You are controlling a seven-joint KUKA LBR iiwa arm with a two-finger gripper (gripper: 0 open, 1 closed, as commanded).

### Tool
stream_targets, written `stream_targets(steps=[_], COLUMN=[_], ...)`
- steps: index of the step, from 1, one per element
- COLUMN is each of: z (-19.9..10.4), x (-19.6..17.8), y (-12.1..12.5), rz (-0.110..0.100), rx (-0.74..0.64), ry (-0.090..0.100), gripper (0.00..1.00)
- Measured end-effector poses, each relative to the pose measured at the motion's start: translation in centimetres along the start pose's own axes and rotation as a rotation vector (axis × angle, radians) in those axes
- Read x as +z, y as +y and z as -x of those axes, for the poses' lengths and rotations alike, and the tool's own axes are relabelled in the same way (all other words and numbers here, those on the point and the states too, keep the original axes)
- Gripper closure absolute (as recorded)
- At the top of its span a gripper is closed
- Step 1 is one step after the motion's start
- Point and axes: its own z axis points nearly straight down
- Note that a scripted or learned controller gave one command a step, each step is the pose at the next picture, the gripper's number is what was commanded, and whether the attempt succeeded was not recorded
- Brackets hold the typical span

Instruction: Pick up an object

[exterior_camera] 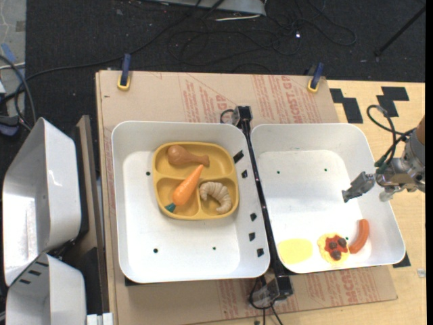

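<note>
**Operator:** Where is the gripper, and is it carrying anything?

**Spotter:** You'll find the gripper (369, 185) over the right edge of the right bin (304, 141), reaching in from the right. One grey finger (356, 187) points left over the white floor. You can't settle whether the fingers are spread or closed from this angle, and nothing shows between them.

**Operator:** What can it pick in that bin?

**Spotter:** You have three pieces along the near side. The sausage (359, 236) lies tilted by the right wall, below the gripper and apart from it. Just left of it sits the small pizza slice (333, 246) with red topping, and further left the flat yellow disc (295, 250).

**Operator:** And the other bin?

**Spotter:** In the left bin (135, 181) you see a yellow divided plate (162, 156). The drumstick (186, 156) lies in its upper compartment. The carrot (187, 186) lies slanted across the lower left compartment, its tip reaching up over the divider. The croissant (217, 195) rests in the lower right compartment. All of that is well apart from the gripper.
</note>
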Motion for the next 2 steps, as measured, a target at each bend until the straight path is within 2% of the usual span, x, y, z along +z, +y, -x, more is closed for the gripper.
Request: stream_targets(steps=[1, 2], z=[-0.1, 0.1], x=[-0.6, 4.6], y=[0.3, -0.7], rz=[0.012, 0.009], rx=[-0.004, 0.000], ry=[-0.003, -0.002], gripper=[0.00, 0.00])
